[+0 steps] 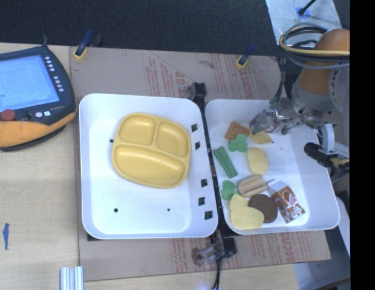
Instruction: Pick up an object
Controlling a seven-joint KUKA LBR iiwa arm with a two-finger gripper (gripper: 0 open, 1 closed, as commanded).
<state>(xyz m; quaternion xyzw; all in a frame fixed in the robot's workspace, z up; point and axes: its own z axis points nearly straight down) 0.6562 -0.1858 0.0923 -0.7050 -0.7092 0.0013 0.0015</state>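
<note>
Toy food pieces (255, 186) lie scattered in the right bin (314, 186), while the left bin (97, 162) holds a yellow divided plate (152, 150). The gripper (263, 124) hangs low over a small yellow piece (261, 138) near the bin's far edge; whether it grips anything cannot be told.

- Robotics lab or test cell, not a home.
- Teach pendant (27, 98) lying on the counter (36, 192) at left.
- Cardboard sheet (145, 71) clamped down under two white bins (94, 162).
- Toy food pieces (257, 189) sorted beside a yellow divided tray (152, 150).
- Industrial arm (320, 65) mounted at right.
</note>
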